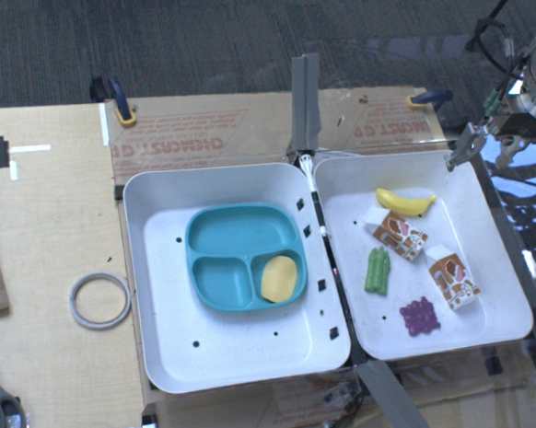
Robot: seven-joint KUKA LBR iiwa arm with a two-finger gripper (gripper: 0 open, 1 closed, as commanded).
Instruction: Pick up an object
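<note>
Banana (406,201) lies in the right bin (479,224), left of the tool (467,147); its grip state is unclear.

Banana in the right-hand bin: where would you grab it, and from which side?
Probably from straight above, pinching the banana across its narrow width, a little toward its right end in the view. It lies flat and slim, and a carton crowds its other end.

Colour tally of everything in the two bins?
Yellow: 2, curved toy banana, round yellow lump
Brown-and-white: 2, small printed cartons
Green: 1, toy pea pod
Purple: 1, toy grape bunch
Teal: 1, divided plastic plate
Total: 7
</note>
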